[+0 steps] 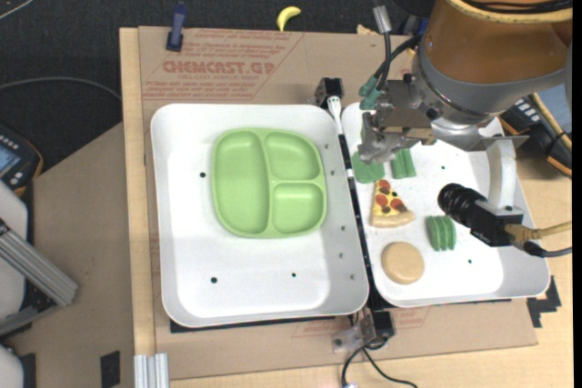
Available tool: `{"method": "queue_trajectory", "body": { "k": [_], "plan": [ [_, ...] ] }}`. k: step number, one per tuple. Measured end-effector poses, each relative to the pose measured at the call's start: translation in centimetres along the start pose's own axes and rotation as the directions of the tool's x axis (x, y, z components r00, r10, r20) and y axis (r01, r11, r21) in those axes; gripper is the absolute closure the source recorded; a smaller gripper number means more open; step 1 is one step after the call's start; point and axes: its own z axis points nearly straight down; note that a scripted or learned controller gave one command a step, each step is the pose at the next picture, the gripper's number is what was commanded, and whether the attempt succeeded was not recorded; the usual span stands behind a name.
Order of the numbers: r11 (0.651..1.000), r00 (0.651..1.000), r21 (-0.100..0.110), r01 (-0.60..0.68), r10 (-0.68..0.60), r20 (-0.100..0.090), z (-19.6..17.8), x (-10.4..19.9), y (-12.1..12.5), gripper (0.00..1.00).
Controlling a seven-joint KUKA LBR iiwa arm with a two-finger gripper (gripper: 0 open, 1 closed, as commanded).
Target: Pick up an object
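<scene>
Two white bins stand side by side on the desk. The left bin (182,232) holds one green plate (268,182) with three compartments. The right bin (477,284) holds five things: one pizza slice (389,203), one tan disc (402,262), one ridged green block (441,232), one green strip (402,163) and one flat green piece (367,170). The gripper (371,152) hangs right over that piece, by the bin's left rim. I cannot tell whether it is open or closed.

A pizza slice (389,203) lies flat in the right bin (482,284). A round tan cookie (403,262) lies nearer. A green pickle (441,233) lies to their right.
</scene>
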Motion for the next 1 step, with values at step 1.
{"method": "queue_trajectory", "body": {
  "k": [1],
  "plan": [
    [1.0, 1.0, 0.01, -0.009, 0.009, 0.005, -2.85, -4.64, -0.05, 1.0]
  ]
}}
